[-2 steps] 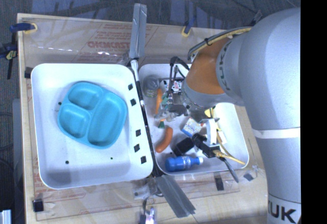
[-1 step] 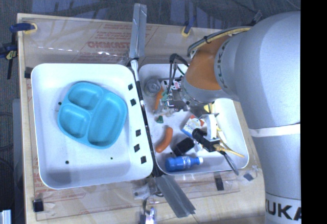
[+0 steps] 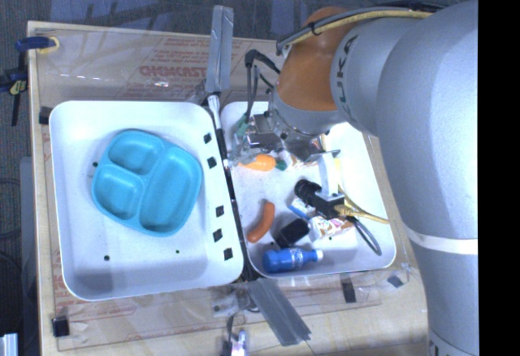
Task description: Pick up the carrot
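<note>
The bench [image 3: 122,45] carries 2 shallow white bins side by side. The left bin [image 3: 73,127] holds 1 blue plate [image 3: 146,181] with 3 compartments, lying flat near the bin's middle.

The right bin [image 3: 361,184] holds several items. A reddish-orange sausage-shaped piece [image 3: 261,221] lies at the left side of this bin, close to the wall shared with the left bin. The carrot [image 3: 260,162], orange with a green end pointing right, lies on the bin floor in the far left part of this bin, farther back than the sausage-shaped piece and apart from it.

The gripper [image 3: 268,147] is directly over the carrot, on its far side. Whether it is wide, narrow or closed on the carrot cannot be determined.

A small black object [image 3: 291,230] lies just right of the sausage-shaped piece. A blue bottle [image 3: 291,259] lies on its side at the near wall, cap pointing right. The arm [image 3: 422,102] covers the right side of the view.
</note>
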